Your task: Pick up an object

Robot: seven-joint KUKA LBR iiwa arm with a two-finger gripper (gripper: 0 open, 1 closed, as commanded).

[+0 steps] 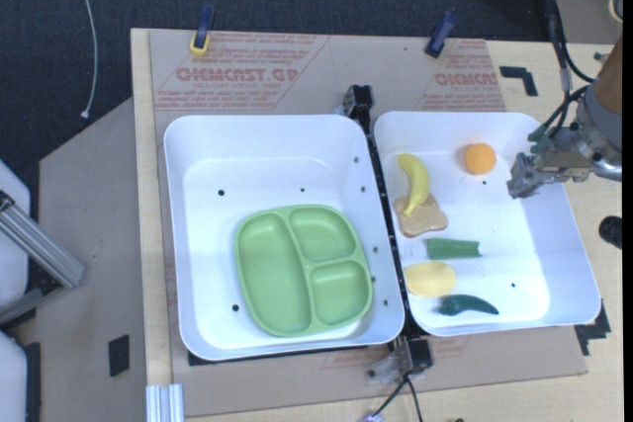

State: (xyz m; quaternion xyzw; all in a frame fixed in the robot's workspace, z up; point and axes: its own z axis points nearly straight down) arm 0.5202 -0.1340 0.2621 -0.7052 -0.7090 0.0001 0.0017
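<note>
Camera view: The tabletop [148,212] carries a brown cardboard sheet [297,64] with red printing, held at its far edge by a yellow-and-blue clamp [202,33] and a blue clamp [441,35]. Two shallow white bins rest on the sheet, side by side and touching along a black divider.

The left bin [198,163] holds one item: a green three-compartment plate [300,267], lying flat toward the near side of the bin.

The right bin [564,252] holds the candidate objects. An orange ball [480,158] lies toward the far side. A yellow banana [415,181] lies near the divider, its lower end touching a tan bread slice [422,217]. Just below these lies a green bar-shaped item [453,249], then a pale yellow lemon-shaped item [431,279], and nearest the camera a dark green pepper-shaped item [467,305]. The last three sit close together in the near half of the bin.

The arm [608,114] enters from the right. The tool [526,175] sits above the right side of the right bin, to the right of the orange ball and apart from it. Nothing is visible between its fingers, and whether they are spread or closed cannot be told at this angle. The orange ball is the object nearest the tool; no other item lies between the two. Cables [564,35] run down behind the arm.
</note>
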